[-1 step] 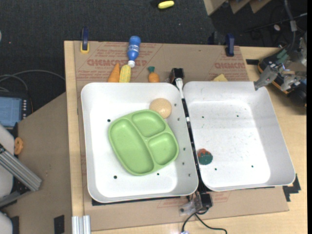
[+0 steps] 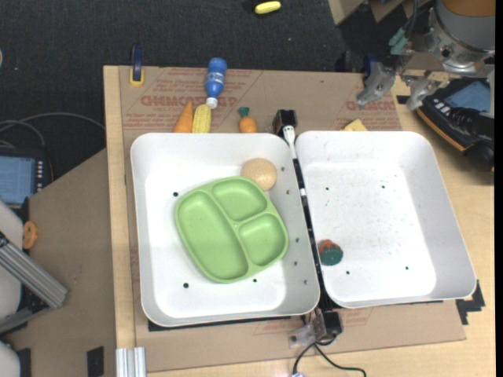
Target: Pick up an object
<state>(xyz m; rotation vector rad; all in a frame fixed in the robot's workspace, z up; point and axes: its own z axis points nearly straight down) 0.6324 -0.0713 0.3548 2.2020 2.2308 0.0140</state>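
My gripper [image 2: 375,86] hangs above the bench's far edge, beyond the back left corner of the right bin [image 2: 440,210], away from every object. A green three-part plate [image 2: 228,226] lies in the left bin [image 2: 149,210]. A beige round object [image 2: 259,173] rests against the plate's far rim. A small red and green object [image 2: 330,253] sits at the right bin's near left side.
Behind the left bin on the cardboard lie a blue and white bottle [image 2: 214,81], a corn cob [image 2: 202,118], an orange carrot [image 2: 184,118] and a small carrot [image 2: 247,122]. A yellow piece [image 2: 355,126] lies behind the right bin. A black clamp [image 2: 284,120] joins the bins.
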